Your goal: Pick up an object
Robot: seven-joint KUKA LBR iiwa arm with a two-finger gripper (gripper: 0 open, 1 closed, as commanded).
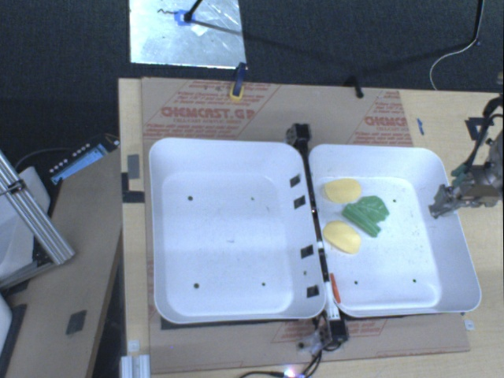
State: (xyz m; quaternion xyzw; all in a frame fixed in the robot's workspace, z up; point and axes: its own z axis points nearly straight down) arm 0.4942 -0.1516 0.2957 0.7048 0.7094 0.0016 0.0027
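Fingers of the gripper (438,207): state cannot be told, nothing seen between them. Green object (368,213) and two yellow pieces (342,190) (342,237) lie beyond, untouched. Pick outstanding.

Gripper (441,204) at right edge, wrist behind, seemingly holding nothing

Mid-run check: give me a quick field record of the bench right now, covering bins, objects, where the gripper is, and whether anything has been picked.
right bin: holds three objects, grouped near its left wall
upper yellow piece: flat on the bin floor, left of the green one
green object: between and right of the two yellow ones
lower yellow piece: flat, below the green object
left bin: white, bare floor
gripper: at right bin's right rim, apart from all objects
grasp: nothing seen held
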